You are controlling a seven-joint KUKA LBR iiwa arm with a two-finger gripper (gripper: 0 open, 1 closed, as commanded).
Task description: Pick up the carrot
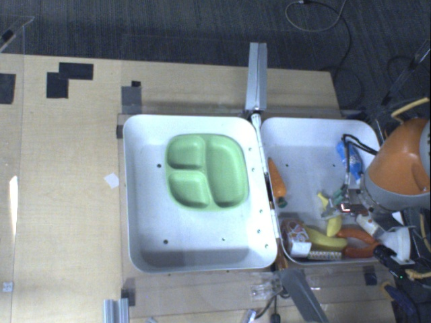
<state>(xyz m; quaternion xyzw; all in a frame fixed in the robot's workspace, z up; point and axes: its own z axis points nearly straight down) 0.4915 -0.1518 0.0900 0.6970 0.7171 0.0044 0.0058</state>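
Overhead, two bins: shallow white, side by side on a pale wooden bench (60, 200), split by a grey metal rail (256, 79).
Left bin (145, 241): holding a green tray (207, 170), rounded, three compartments, set above centre; bare white floor around it on all sides, widest toward the near wall.
Right bin (306, 143): goods crowded into the near right corner; far half bare.
Carrot (276, 179): orange, tapered, lying lengthwise against the right bin's left wall, just beside the dividing rim, green stub at its near end; well apart from the gripper.
Near-corner clutter: yellow banana (323, 239) along the near wall, a dark patterned packet (293, 230) with a small white block (300, 249) touching it, a red-orange piece (357, 234) at right, a yellow-green piece (333, 225) just above the banana.
Arm (403, 167): grey with a glossy orange band, reaching in over the right bin's right edge.
Gripper (342, 204): low over the clutter, near the yellow-green piece; finger spread too small and blurred, cannot tell wide or narrow, nothing clearly held.
Open room: clear strip of bin floor between carrot and gripper; carrot hemmed by the wall on its left.
Surroundings: dark carpet (168, 12) beyond the bench, black cable (323, 12) looped on it, black tape marks (67, 78) on the wood.
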